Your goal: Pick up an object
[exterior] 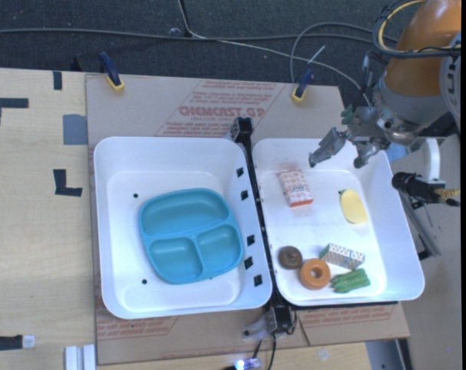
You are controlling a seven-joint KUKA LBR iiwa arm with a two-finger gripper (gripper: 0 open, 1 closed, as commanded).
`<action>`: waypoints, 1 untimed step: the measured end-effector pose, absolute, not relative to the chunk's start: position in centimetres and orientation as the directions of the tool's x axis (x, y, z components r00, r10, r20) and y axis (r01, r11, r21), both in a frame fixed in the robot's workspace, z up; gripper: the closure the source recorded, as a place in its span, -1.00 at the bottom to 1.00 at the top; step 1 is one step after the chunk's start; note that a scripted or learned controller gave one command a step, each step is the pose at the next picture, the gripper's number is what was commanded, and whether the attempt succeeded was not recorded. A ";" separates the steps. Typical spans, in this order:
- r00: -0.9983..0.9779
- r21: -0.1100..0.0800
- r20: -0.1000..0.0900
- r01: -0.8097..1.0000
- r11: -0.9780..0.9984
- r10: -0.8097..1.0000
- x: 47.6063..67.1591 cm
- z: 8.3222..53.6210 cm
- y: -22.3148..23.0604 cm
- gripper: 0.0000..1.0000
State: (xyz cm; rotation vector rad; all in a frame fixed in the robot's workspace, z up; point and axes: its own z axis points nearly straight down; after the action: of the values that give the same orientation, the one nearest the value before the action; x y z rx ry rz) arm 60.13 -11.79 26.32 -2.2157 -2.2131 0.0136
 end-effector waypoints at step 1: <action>-0.002 -0.001 0.000 1.000 0.002 1.000 60.3 27.0 -11.8 -1.00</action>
State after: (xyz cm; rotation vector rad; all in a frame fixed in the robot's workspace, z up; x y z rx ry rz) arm 60.34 -11.78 27.00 -2.2191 -2.2228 0.0021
